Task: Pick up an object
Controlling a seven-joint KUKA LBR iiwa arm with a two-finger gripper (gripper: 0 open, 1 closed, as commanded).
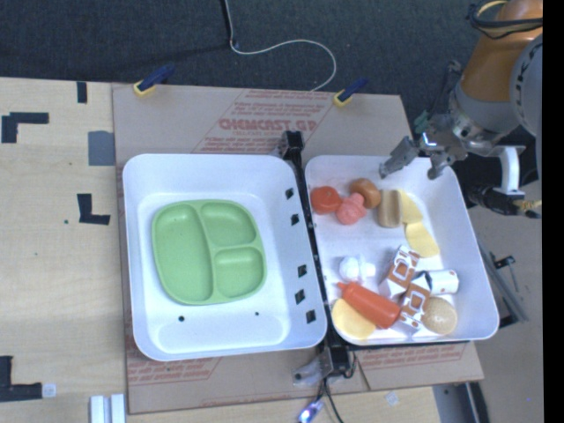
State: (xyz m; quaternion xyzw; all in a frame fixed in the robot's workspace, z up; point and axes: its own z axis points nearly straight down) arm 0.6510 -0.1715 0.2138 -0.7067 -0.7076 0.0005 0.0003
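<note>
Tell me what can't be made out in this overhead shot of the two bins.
- Arm: cut off by the camera view's right edge.
- Orange and white pieces in the right bin: overlapped in the pile and too small to identify.
- Red toy: covers part of the yellow piece beneath.

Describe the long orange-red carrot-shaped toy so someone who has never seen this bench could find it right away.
Look in the right-hand shallow white bin, the one crowded with toy food, not the one holding the green divided plate. Go to its near-left corner. The long orange-red carrot-shaped toy lies slanted there across a flat yellow disc, the longest and only tapered piece.
</note>
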